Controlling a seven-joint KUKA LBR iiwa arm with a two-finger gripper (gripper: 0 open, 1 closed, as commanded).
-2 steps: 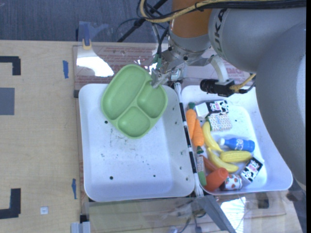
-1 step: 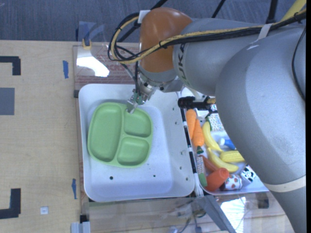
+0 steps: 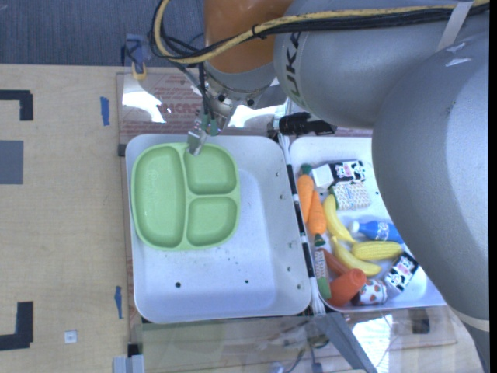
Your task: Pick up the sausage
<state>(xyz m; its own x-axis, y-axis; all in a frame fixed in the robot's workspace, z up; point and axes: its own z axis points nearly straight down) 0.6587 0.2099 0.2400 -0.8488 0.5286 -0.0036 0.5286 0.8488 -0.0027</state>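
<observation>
The sausage (image 3: 333,262), a short reddish-brown piece, lies in the right bin (image 3: 365,148) among other toy food, partly covered by a banana and a red-orange item. My gripper (image 3: 197,138) hangs over the far edge of the left bin (image 3: 256,286), at the top rim of a green three-compartment plate (image 3: 167,200). It is far to the left of the sausage, and nothing shows in it.
The right bin also holds an orange carrot (image 3: 313,204), a yellow banana (image 3: 337,224), a corn cob (image 3: 377,249), a blue item (image 3: 380,229) and black-and-white cartons (image 3: 347,171). The arm's large grey body (image 3: 419,130) covers that bin's right part.
</observation>
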